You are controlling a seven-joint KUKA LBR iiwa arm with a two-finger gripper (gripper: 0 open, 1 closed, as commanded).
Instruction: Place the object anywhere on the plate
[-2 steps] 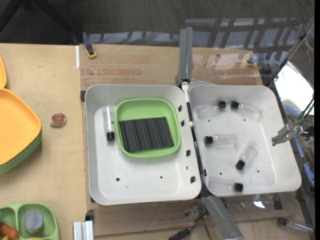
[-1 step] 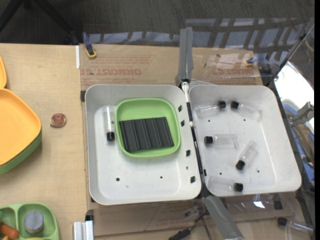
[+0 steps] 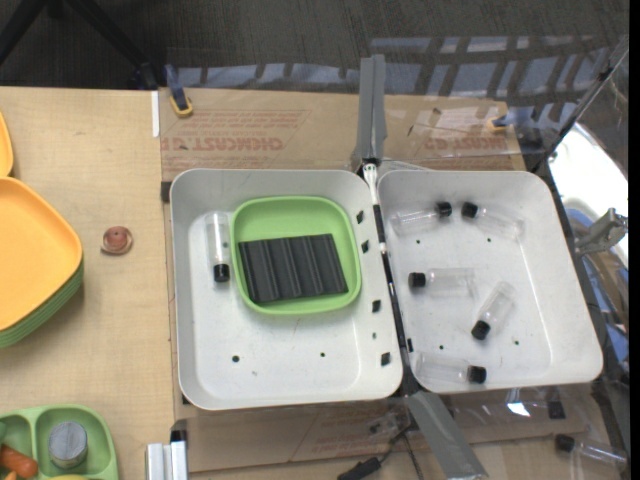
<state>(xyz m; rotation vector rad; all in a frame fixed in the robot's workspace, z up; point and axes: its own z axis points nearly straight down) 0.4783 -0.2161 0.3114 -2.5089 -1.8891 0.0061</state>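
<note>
A square green plate (image 3: 290, 209) lies in the left white bin (image 3: 280, 368), toward its back. A dark grey ribbed block (image 3: 297, 268) rests flat on the plate, covering most of its floor. Just left of the plate, a clear vial with a black cap (image 3: 217, 249) lies on the bin floor, cap toward the front. The right white bin (image 3: 545, 353) holds several more clear vials with black caps, for instance one near its back (image 3: 443, 209), one at its middle (image 3: 418, 280) and one toward the front (image 3: 481, 329).
A stack of orange plates (image 3: 30, 258) sits on the wooden bench at far left, with a small reddish knob (image 3: 118, 239) beside it. A green compartment tray (image 3: 50, 448) is at the bottom left corner. A grey metal post (image 3: 371, 108) stands behind the seam between the bins.
</note>
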